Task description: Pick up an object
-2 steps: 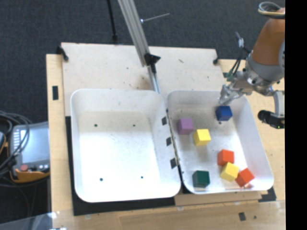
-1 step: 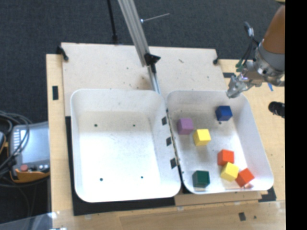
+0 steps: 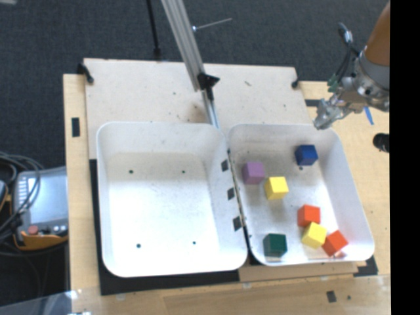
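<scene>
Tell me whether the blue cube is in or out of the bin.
In. The blue cube sits on the right bin's floor, near its far wall.

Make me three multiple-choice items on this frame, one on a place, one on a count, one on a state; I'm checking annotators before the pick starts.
1. Where do the cubes lie?
A. In the right bin
B. In the left bin
C. On the bare bench

2. How many yellow cubes are there?
A. None
B. Two
C. Four

3. How does the gripper stand to the cubes?
A. Pressed on the green cube
B. Lifting the purple cube
C. Apart from all of them, over the right bin's far corner

Key:
1 A: all seven cubes sit inside the right bin.
2 B: one yellow cube lies mid-bin, another yellow cube near the front beside the orange ones.
3 C: the gripper is by the far right rim, with the blue cube nearest yet clear of it.
</scene>
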